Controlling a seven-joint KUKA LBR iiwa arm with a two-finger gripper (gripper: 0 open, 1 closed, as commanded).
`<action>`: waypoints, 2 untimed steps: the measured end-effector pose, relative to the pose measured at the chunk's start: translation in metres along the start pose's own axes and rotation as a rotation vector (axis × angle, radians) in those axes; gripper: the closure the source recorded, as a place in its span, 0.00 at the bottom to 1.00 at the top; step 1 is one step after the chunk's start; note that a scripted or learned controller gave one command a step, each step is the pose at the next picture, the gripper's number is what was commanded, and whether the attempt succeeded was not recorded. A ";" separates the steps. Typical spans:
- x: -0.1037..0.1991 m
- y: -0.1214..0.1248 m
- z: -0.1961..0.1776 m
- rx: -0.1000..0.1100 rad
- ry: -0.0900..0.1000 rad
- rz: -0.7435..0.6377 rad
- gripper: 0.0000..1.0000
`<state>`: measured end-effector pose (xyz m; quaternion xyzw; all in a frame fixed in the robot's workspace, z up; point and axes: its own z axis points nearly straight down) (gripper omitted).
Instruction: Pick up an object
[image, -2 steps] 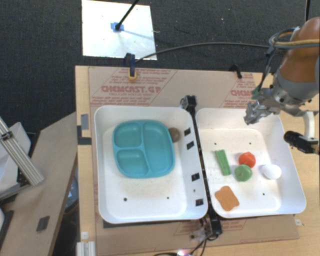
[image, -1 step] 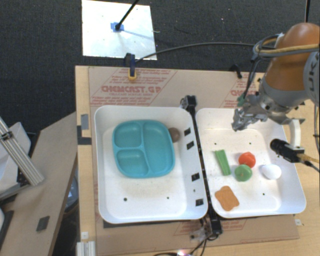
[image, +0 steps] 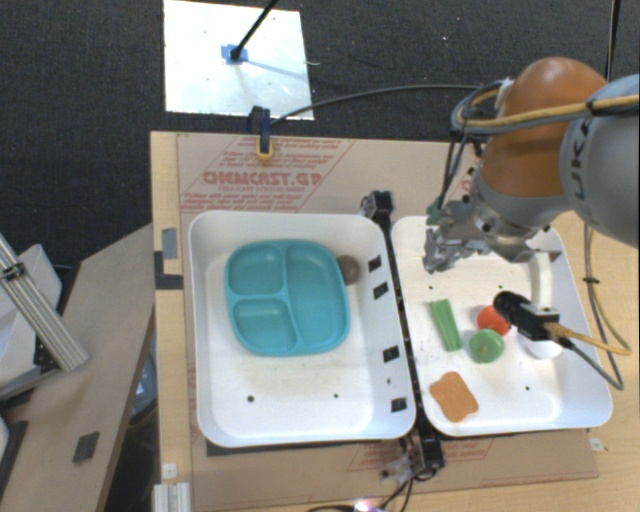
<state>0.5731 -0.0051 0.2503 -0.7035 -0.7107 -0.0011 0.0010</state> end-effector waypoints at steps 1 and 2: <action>0.052 -0.020 0.016 0.001 0.000 0.001 1.00; 0.104 -0.039 0.010 0.000 0.000 -0.001 1.00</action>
